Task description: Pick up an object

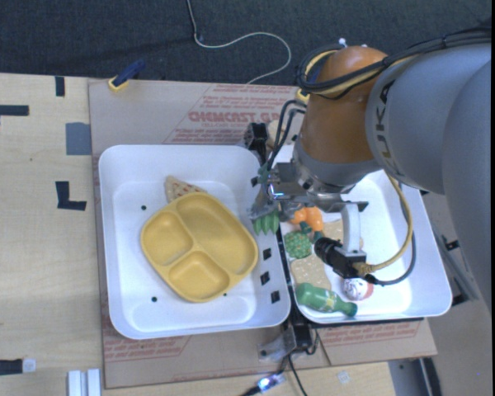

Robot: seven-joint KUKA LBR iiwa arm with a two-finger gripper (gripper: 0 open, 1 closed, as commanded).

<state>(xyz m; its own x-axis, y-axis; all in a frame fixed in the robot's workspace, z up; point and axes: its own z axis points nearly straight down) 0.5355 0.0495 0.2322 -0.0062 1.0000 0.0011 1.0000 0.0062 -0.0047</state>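
My gripper hangs below the orange-banded wrist, over the seam between the two bins. A small green toy sits just under it at the left edge of the right bin; the view does not show whether it is gripped. Close by in the right bin lie an orange piece, a leafy green piece, a beige flat piece, a green bottle and a small white-and-red ball.
In the left bin lies a yellow divided tray, with a tan wedge tucked behind it. A black cable connector crosses the right bin's contents. The arm's grey body covers the right bin's far side.
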